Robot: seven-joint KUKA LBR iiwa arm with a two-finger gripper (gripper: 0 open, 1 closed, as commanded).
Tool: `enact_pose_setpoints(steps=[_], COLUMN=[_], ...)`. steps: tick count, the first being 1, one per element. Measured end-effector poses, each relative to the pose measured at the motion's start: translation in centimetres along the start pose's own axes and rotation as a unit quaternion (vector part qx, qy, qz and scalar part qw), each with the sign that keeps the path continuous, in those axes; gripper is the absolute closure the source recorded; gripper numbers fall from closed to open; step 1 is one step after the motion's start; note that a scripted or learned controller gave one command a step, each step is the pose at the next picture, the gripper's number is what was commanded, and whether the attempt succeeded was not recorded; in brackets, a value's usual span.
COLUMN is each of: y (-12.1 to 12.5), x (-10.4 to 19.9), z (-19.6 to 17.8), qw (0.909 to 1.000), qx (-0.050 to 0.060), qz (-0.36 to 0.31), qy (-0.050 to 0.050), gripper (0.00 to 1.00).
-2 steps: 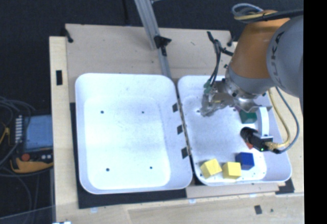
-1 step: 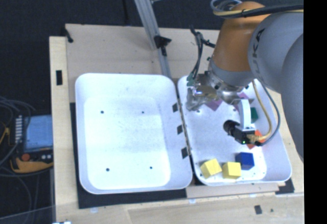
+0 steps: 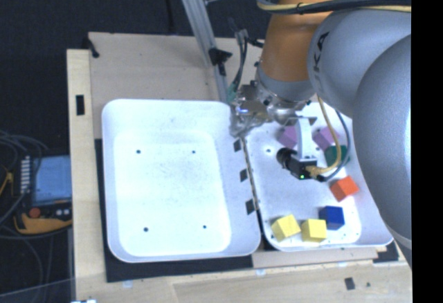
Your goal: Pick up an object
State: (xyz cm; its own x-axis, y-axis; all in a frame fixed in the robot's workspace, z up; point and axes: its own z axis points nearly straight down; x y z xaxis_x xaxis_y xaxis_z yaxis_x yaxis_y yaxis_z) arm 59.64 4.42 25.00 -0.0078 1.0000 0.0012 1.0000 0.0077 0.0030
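The counter [image 3: 138, 66] is a pale flat board. The left bin [image 3: 118, 156] on it, well to the left of the claw, is smooth white plastic with rounded corners and a shallow raised rim. Nothing lies in it, so it offers no target. The claw [image 3: 246, 115] hangs over the strip where the 2 bins meet, at the upper left corner of the right bin [image 3: 266, 156]. The wrist hides its tips, so I cannot tell how far open it is or whether it has hold of anything. Every candidate sits in that right bin, mostly loose and apart, which I judge leaves room to close on 1 at a time. Just right of the claw is the left purple block [image 3: 289, 134], then the right purple block [image 3: 323, 137], both matte and angular. Well below the claw, by the bin's front rim, the left yellow block [image 3: 285, 227] and right yellow block [image 3: 313, 229] lie almost touching. Farther right are a blue block [image 3: 333, 216] and an orange block [image 3: 344, 188], both hard-edged cubes, and a dark green piece [image 3: 337, 154] of unclear shape.
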Motion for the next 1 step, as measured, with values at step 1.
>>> enact_pose_setpoints(steps=[1], y=[3.34], x=[3.75], z=[0.77], qw=[1.0], qx=[0.0], qz=[0.001], qy=[-0.001], gripper=[1.0])
